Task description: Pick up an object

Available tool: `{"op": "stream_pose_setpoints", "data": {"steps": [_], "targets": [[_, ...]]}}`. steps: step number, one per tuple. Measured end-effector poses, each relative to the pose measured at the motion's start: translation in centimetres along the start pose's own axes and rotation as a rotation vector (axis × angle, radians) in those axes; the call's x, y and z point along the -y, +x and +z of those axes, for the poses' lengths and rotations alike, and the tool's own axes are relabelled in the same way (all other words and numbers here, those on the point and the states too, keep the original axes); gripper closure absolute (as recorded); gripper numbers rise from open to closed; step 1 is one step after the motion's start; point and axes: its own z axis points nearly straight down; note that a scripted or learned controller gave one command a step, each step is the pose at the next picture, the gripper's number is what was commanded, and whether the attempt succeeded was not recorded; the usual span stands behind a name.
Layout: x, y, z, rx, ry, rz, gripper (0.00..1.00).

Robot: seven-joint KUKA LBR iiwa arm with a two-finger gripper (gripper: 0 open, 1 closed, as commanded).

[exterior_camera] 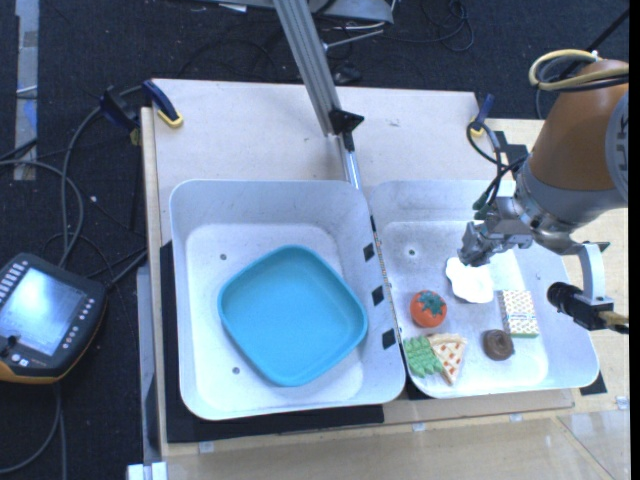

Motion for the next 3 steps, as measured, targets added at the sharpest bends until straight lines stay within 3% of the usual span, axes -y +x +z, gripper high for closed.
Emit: {"op": "stream_pose_setpoints", "data": {"steps": [3], "targets": [[3.2, 14.6, -0.1, 0.000, 0.001, 0.000, 1.00]]}}
